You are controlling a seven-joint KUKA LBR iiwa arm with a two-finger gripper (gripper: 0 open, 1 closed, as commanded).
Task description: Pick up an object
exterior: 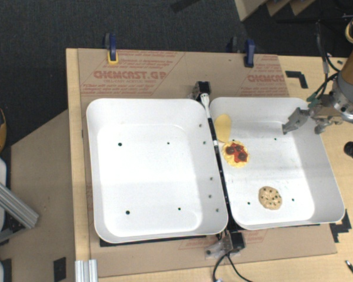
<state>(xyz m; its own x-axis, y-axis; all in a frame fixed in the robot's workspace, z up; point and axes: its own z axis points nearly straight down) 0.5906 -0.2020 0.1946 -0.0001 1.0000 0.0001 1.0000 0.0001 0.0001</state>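
Gripper (pixel 306 120) hovering over the right bin's far right corner, fingers spread and grasping nothing.

From the camera view, the three pickable objects are lying to its left and nearer the camera in the right bin (pixel 317 216): a pale yellow piece (pixel 223 126) against the shared wall, a pizza-like piece with red topping (pixel 236 153) just below it, and a cookie (pixel 270 197) nearer the front. Nothing is standing between them and the gripper; the left bin (pixel 106 216) is lying beyond.

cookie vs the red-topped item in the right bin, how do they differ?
The cookie is a tan round with dark specks; the red-topped item is yellow with a red patch. The cookie lies apart near the front of the right bin; the red-topped item sits by the left wall, next to a pale yellow piece. Both lie flat, away from the gripper.
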